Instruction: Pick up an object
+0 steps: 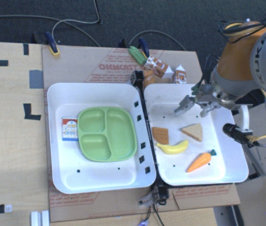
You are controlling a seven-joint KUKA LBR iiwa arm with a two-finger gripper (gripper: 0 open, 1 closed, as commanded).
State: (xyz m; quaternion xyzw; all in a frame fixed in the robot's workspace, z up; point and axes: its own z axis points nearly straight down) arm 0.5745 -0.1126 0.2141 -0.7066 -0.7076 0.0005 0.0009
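The grey and orange robot arm (246,55) is cut off by the right edge. The small flat printed card (69,129) lies partly under the green divided plastic plate (107,133); its print is too small to read.

Two bins sit side by side on the bench. The left bin (58,126) holds a divided plate (107,133), with a small card (69,129) just beside it on the left. In the right bin (231,173) lie a cracker (160,135), a sandwich wedge (192,132), a banana (173,148) and a carrot (199,161), under the gripper (194,105).
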